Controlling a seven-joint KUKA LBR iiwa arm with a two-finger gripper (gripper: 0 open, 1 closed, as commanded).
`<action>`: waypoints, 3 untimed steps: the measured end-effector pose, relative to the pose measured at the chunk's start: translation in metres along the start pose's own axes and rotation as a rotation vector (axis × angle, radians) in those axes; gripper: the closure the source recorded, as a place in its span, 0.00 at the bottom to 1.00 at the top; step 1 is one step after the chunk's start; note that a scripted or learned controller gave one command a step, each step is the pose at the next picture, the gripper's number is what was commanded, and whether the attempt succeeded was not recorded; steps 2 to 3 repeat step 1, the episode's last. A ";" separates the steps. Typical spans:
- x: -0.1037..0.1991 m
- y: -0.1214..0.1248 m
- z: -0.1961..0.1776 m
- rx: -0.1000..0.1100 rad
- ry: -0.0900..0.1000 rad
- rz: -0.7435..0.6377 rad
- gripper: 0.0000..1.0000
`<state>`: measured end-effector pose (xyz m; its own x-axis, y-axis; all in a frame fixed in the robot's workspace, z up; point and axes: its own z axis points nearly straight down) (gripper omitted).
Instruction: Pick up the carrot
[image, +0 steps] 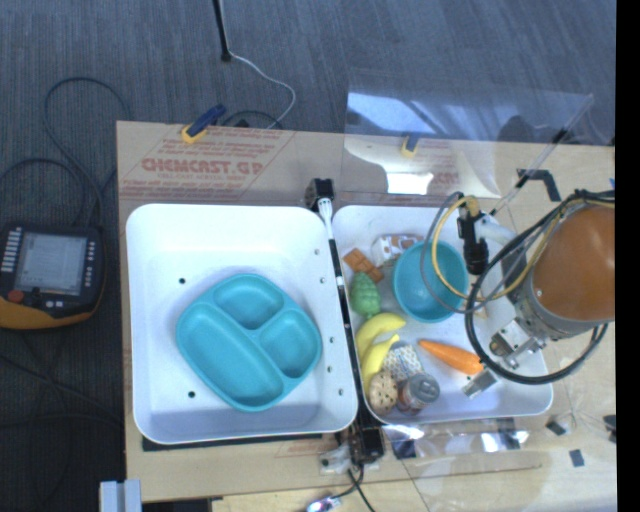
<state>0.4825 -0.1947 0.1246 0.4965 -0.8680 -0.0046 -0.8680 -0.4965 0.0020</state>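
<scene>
Two white bins (150, 300), one carrot (450, 355), two bananas (378, 340).

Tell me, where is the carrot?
The carrot lies in the right bin, near its front, just right of the banana and below the blue bowl.

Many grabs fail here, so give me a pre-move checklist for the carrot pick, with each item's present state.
1. Carrot in plain sight in the right bin: ok.
2. Carrot lying flat on the bin floor: ok.
3. Room around carrot: not ok; a can and banana lie close on its left.
4. Pincer near carrot: ok, just beside its right end.
5. Pincer opening: cannot tell.
6. Cables away from carrot: ok; they loop above the blue bowl.
</scene>
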 end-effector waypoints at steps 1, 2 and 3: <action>-0.033 -0.024 0.035 0.001 0.012 -0.012 0.00; -0.033 -0.024 0.035 0.001 0.012 -0.012 0.00; -0.033 -0.024 0.035 0.001 0.012 -0.012 0.00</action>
